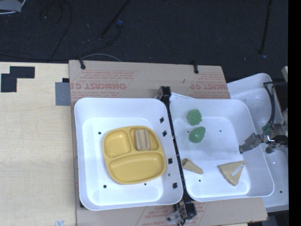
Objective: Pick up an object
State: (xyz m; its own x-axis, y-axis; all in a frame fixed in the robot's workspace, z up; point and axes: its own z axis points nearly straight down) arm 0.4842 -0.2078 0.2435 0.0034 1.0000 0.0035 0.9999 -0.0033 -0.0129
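The right bin (214,194) holds two green lumpy pieces, one (194,116) near the back and one (197,134) just in front of it. A small tan wedge (192,166) lies near the divider, and a larger tan wedge (232,172) with a white label lies at the front right. My gripper (249,144) hovers at the right bin's right wall, a little above and to the right of the larger wedge. Nothing is visibly held in it.
The left bin (89,126) carries a yellow divided plate (134,166) with a beige piece (141,139) in its upper right compartment. A black divider (171,145) runs between the bins. White equipment (263,88) and a dark cable (273,105) sit at the far right.
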